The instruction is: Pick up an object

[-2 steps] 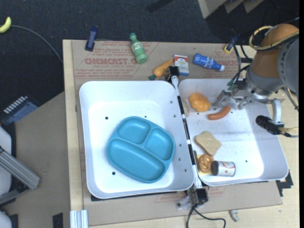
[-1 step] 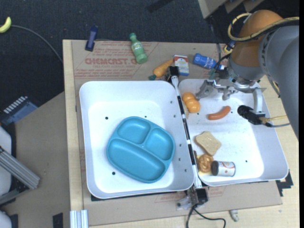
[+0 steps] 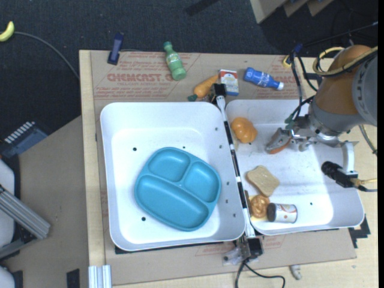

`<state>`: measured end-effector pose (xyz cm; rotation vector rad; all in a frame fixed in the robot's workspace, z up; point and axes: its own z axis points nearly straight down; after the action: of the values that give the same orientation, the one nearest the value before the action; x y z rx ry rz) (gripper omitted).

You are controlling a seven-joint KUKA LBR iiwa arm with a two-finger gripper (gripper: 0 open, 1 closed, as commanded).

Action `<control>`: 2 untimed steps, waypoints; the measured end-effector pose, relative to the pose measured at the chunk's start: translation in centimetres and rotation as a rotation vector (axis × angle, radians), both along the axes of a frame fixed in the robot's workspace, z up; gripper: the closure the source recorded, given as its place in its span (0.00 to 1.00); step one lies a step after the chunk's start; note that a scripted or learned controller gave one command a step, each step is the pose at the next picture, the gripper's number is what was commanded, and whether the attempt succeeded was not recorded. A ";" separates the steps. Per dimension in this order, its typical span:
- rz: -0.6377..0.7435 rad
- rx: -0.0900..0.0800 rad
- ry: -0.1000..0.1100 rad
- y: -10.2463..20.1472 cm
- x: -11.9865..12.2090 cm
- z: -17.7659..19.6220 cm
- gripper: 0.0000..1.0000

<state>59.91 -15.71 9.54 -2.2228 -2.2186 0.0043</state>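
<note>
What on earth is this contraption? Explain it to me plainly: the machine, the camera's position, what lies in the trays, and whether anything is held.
One camera looks down at a slant on a bench with two shallow white trays. The grey machine with the orange band is a robot arm reaching in from the right. Its claw hangs low over the right tray, near something reddish; I cannot tell whether it grips anything. That tray holds an orange ball, a slice of toast, a small brown figure and a can on its side. The left tray holds a blue divided plate. Behind the trays lie a green bottle and a blue bottle.
</note>
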 end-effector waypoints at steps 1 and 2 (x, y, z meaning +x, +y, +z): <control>0.003 0.001 -0.004 1.9 3.8 -1.1 0.00; 0.003 0.000 -0.007 1.9 3.9 0.0 1.00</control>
<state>63.79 -13.82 9.53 -2.2233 -2.2252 -0.0036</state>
